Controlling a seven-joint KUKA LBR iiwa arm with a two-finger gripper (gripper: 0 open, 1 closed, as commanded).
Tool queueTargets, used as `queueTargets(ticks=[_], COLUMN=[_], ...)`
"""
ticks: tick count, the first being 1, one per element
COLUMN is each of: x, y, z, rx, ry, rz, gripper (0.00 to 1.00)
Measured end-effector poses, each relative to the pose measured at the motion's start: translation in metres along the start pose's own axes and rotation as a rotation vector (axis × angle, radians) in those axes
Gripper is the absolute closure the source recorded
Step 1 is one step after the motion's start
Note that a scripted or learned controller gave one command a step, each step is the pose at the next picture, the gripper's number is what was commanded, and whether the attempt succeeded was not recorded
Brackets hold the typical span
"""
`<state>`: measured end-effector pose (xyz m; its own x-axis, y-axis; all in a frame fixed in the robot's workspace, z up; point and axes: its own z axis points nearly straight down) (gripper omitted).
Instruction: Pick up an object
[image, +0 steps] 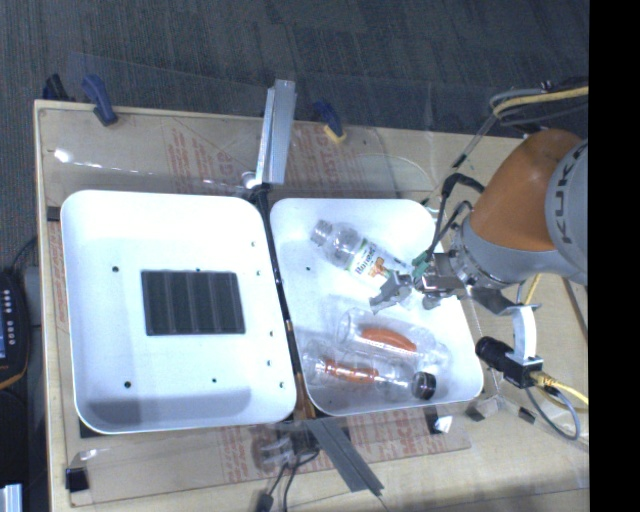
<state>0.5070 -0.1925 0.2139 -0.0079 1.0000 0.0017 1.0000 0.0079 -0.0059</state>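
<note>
Camera view: gripper (393, 291) hangs over the right bin (300, 225), near a clear bottle (350, 250) (lying flat). Jaw state: cannot tell.

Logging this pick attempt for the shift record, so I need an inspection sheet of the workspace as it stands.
Surface: bench with two white bins; left bin has a dark grated panel.
Job's things: right bin holds a clear bottle, a clear bag with an orange item, a clear tube with an orange core.
Clutter: nothing seen.
Grippers: pincer low over the right bin, beside the bottle; grasp unclear.
Cables: yellow cable at right.
Surroundings: blue clamps on the far edge.
</note>
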Motion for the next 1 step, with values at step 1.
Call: queueTargets(ticks=[1], x=[-0.0178], y=[0.0966], z=[0.0598], rx=[0.000], ry=[-0.001], rz=[0.038], gripper=[0.00])
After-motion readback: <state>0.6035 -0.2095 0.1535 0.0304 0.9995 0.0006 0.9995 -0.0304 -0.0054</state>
